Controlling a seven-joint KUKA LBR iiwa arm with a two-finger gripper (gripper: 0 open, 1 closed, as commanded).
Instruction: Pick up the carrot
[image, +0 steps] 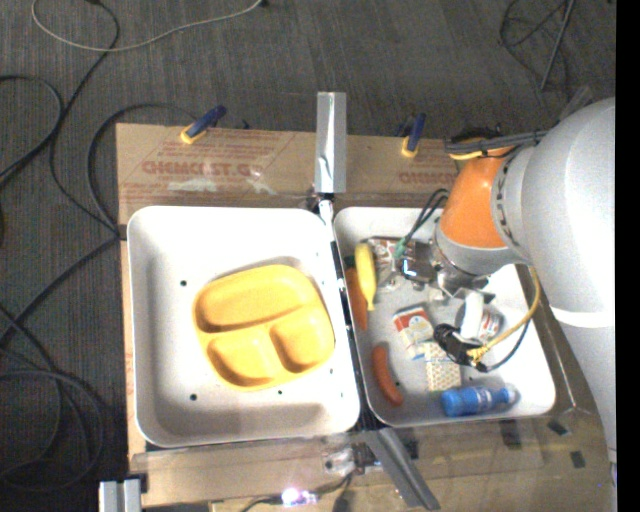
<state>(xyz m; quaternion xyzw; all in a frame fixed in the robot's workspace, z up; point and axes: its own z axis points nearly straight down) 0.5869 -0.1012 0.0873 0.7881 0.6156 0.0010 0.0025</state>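
Below the orange band, we see the grey arm's two-finger gripper (458, 312) lowered inside the shallow white right-hand bin (546, 392), near that bin's middle. Black and yellow cables loop around it, and we cannot tell whether it is spread wide, narrowed or holding anything.

The slender orange carrot (356, 303) lies well to the camera-left of the gripper, stretched along the bin's wall on that side. Its far end is tucked against a rounded yellow plastic fruit (366, 274), which sits between the carrot and the wrist.

Nearer the camera than the carrot, and apart from the gripper, rests a reddish-orange sausage-shaped toy (387, 375). Just beside the gripper on its camera-left side we see a white packet with red printing (414, 326), and just in front of it a small checkered packet (441, 373). A blue plastic bottle (478, 399) lies on its side at the near wall, in front of the gripper.

Beyond the carrot, across the 2 adjoining rims, the white left-hand bin (142, 300) holds a yellow plastic tray with 3 compartments (265, 322). Both bins sit on a brown cardboard sheet (240, 165) fixed by 2 blue-and-yellow clamps (203, 123).
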